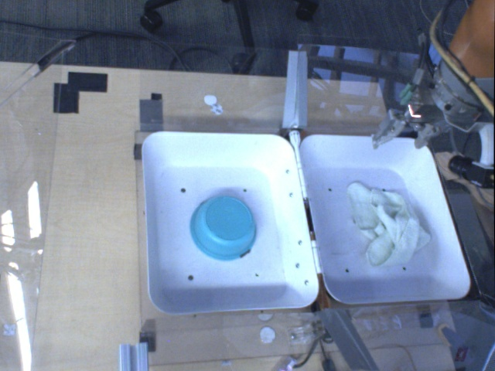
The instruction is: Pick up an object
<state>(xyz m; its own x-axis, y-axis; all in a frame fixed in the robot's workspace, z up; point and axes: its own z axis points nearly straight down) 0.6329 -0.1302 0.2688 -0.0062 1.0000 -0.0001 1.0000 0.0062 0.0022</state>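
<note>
The gripper hangs open with nothing in it, over the far rim of the right bin. In the left bin a blue bowl sits upside down. Further right lies a crumpled white cloth, the nearest thing to grab. I think it is just starting; next it must go down onto that cloth.

Grey arm with orange band, cables.
</note>
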